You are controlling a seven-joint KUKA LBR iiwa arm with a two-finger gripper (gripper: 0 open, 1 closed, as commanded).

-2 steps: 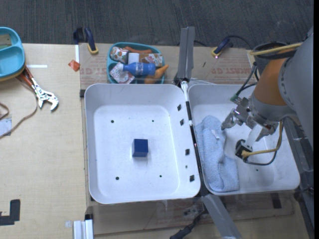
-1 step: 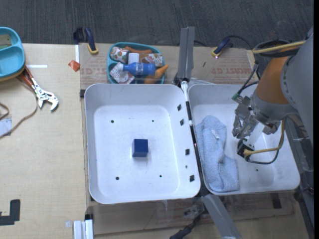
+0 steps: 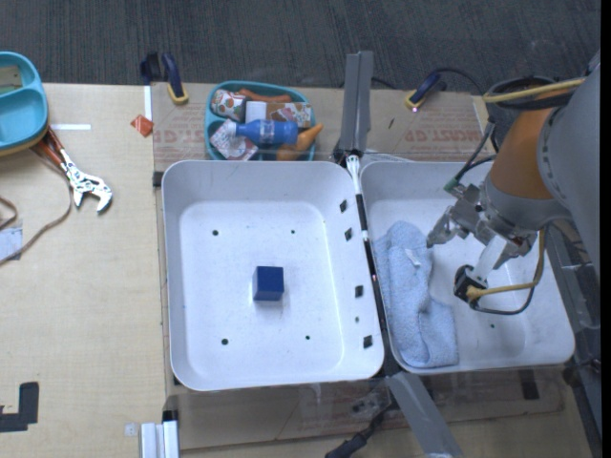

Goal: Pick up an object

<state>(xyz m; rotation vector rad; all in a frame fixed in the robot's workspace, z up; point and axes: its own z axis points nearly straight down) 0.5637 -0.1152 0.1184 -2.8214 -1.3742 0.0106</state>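
Two bins sit side by side on the worktop (image 3: 86, 303). A block (image 3: 269, 282) lies near the middle of the left bin (image 3: 215, 294). A towel (image 3: 415, 303) lies along the left wall of the right bin (image 3: 535, 346), with the gripper (image 3: 447, 229) just right of it. A tub (image 3: 213, 113) of small items stands behind the left bin, and a wrench (image 3: 84, 184) lies far left.

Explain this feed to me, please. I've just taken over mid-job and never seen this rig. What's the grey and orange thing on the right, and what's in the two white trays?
You are looking through one fixed camera above the bench, angled down. The grey and orange thing is a robot arm reaching in from the right, and its gripper is the part that grabs things. The left bin holds one small blue block. The right bin holds a pale blue towel along its left side, and the gripper is just beside the towel's upper end. I see nothing held by it. Behind the bins sits a teal dish of odds and ends, and a wrench lies further left.
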